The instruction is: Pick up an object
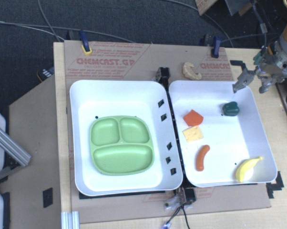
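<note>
The right bin (258, 128) holds several toy foods: a dark green pepper (230, 109) at the back, an orange-red piece (193, 118), a yellow cheese square (193, 134), a red sausage (202, 157) and a yellow banana (248, 168) in the front right corner. My gripper (253, 84) hangs over the bin's back right corner, above and to the right of the pepper. It is open, its two fingers spread apart, and nothing sits between them.
The left bin (81, 109) holds a light green divided plate (122, 144). A beige object (191, 70) lies on the cardboard behind the bins. Blue clamps (85, 43) pin the board's back edge. Black clips line the divider between the bins.
</note>
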Motion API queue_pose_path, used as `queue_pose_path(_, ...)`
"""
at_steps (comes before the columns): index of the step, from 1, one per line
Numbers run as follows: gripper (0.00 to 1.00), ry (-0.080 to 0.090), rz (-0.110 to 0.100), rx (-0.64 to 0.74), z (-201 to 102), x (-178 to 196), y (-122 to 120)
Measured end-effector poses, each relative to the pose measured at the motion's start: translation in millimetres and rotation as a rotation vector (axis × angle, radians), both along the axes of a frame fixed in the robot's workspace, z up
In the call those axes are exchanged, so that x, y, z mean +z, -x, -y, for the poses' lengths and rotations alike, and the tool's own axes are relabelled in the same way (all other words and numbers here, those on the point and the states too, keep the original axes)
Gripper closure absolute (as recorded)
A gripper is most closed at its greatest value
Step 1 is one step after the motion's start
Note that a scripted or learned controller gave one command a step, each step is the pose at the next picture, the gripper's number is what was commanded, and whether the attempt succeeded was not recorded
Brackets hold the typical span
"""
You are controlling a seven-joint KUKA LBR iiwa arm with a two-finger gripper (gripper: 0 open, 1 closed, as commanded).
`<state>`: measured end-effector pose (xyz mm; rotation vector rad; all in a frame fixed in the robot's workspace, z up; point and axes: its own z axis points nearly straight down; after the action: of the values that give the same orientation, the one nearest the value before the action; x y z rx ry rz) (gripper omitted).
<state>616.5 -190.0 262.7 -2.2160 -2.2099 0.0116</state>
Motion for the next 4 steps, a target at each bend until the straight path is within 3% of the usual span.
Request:
queue_pose_path(1,0.0,0.003,0.013,0.003,-1,8,-2)
queue_pose_path(2,0.0,0.001,0.007,0.003,3,-54,0)
queue_pose_path(4,0.0,0.001,0.009,0.004,-2,-139,0)
